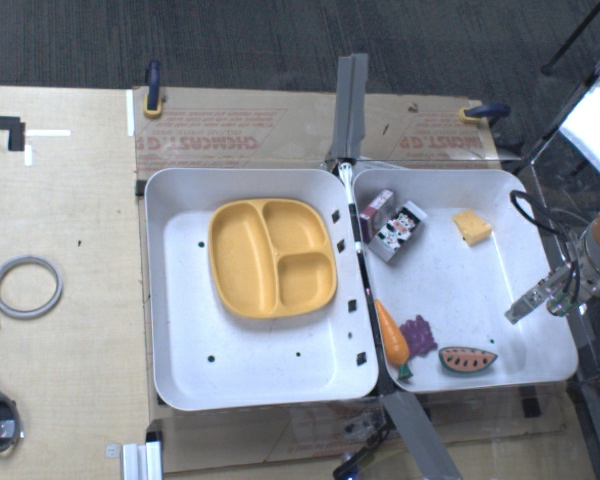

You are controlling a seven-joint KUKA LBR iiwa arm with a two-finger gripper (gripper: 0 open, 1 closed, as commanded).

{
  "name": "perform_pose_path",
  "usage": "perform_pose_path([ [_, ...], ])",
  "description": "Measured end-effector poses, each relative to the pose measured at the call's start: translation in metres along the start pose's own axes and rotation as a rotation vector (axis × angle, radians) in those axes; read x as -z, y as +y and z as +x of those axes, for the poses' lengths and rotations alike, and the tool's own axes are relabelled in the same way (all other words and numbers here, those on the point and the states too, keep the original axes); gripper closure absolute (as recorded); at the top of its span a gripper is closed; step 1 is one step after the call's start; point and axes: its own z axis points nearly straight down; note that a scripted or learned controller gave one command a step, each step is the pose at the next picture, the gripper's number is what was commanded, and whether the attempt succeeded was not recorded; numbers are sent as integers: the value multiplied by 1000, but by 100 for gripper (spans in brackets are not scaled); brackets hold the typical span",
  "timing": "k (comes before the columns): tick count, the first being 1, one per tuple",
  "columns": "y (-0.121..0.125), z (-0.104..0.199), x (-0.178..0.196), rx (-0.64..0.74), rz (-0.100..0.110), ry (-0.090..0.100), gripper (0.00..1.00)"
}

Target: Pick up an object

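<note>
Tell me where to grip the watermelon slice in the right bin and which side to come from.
Grip the watermelon slice across its narrow width, rind edge to flat edge, near the middle, coming straight down from above. It lies flat on the bin floor, long axis left to right, with free space above and right of it. The grapes sit close on its left, so avoid pinching end to end.

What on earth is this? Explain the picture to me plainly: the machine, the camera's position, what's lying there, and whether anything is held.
One camera looks down at a slant on a bench with two shallow white bins. The machine is a robot arm reaching in from the right; its two-finger gripper hangs over the right bin, near its right wall, with nothing visibly between its fingers. The left bin holds a yellow divided plate. The right bin holds toy food: a cheese wedge, a carrot, purple grapes, a watermelon slice, plus a small cow-print carton and a small box. A tape roll lies on the bench at left.
</note>
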Motion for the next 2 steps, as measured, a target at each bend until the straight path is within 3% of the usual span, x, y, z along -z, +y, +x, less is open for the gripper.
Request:
perform_pose_path([
  [1,14,20,200,-91,0,-3,100],
  [2,0,0,23,121,0,-1,100],
])
